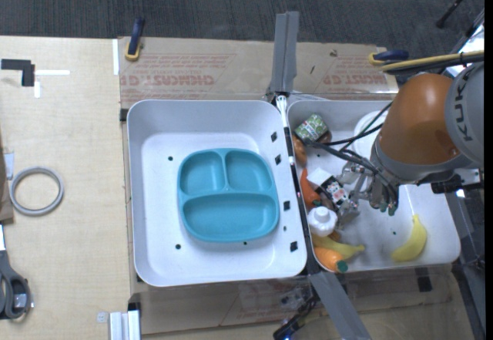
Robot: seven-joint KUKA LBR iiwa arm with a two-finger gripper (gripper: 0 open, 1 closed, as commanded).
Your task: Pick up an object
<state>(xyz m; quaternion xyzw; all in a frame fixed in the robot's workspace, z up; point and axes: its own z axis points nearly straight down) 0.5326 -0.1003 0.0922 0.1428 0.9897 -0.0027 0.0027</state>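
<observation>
In the right bin (443,254), the gripper (345,203) hangs over a white bottle (320,219) and carrots (330,257); its grip cannot be told. A banana (410,242) lies nearby, right.

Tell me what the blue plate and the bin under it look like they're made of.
The blue plate looks like moulded plastic: one even colour, rounded dividers, a soft sheen. The left bin seems thin, smooth white plastic with rounded corners, though coated metal can't be ruled out.

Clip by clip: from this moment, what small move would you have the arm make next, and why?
Probably a short descent. The tool hangs in the right white bin above the white bottle and orange carrot-shaped toy, with nothing seen between its fingers. The yellow banana lies apart.
</observation>
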